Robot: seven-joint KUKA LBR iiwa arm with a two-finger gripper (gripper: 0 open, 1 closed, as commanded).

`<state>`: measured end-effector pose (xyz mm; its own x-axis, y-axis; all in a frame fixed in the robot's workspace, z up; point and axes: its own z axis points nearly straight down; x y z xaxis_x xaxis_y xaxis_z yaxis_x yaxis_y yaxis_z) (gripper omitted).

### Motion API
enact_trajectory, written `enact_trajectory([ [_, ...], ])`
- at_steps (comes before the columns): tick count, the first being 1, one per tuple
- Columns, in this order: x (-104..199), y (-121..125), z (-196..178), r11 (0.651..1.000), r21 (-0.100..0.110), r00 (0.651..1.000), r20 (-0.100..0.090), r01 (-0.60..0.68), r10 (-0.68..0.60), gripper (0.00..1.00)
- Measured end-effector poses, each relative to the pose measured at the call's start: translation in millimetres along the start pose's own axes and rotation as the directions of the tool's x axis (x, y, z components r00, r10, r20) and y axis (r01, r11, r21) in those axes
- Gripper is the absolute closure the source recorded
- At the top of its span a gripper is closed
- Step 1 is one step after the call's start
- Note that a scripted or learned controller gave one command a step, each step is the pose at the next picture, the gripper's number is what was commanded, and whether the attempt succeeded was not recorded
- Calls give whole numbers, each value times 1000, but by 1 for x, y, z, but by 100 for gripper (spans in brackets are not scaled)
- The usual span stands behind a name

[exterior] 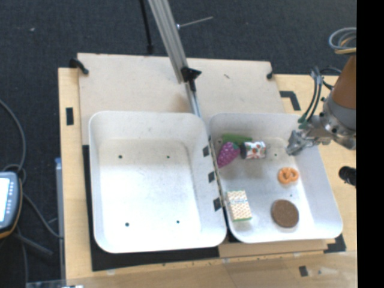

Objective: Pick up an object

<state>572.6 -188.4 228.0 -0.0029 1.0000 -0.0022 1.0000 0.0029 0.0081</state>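
— Where are the jaws (295,144)?
— Over the right bin (318,221), near its far right corner; open or closed, I cannot tell.
— And the things?
— Pretzel (288,175) just beside, cookie (285,213) nearer the counter's front, grapes (227,153) and box (239,205) leftward.

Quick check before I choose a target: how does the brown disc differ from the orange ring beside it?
The brown disc is plainly larger than the orange ring. The disc is a solid, dark brown circle; the ring is bright orange with a hole in its middle. The disc lies nearer the right bin's front edge, the ring nearer the claw. Both are round and lie flat in that bin.
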Motion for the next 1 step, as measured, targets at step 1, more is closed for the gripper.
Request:
enact_trajectory([
  [1, -1, 1, -15, 1000, 4, 1000, -1, 1, -1, 100],
])
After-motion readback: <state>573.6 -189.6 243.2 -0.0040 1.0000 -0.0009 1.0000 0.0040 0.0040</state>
